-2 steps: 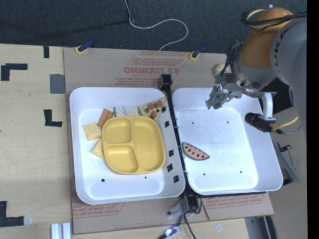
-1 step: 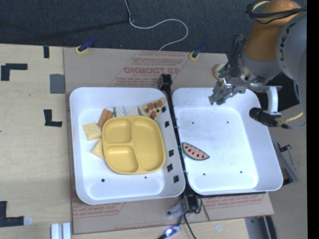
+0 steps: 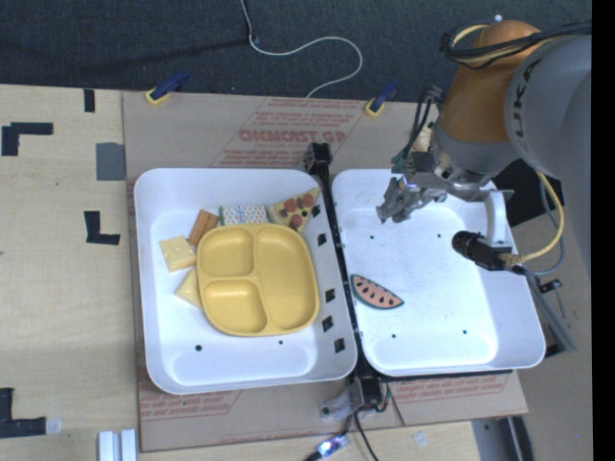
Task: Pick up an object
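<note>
We're seeing the arm [image 3: 553,84] as a bulky grey casing with dark lettering at its 9 o'clock edge. Orange band [image 3: 480,75] is sitting above the wrist. Yellow and black cables are looping round it. Gripper [image 3: 396,207] is showing as grey metal; a black cylindrical part [image 3: 473,248] is sticking out at 4 o'clock from it.

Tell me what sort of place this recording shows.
Likely a robotics lab bench for pick-up trials: two white bins on cardboard, toy items like a watermelon slice and yellow divided plate, loose cable.
</note>
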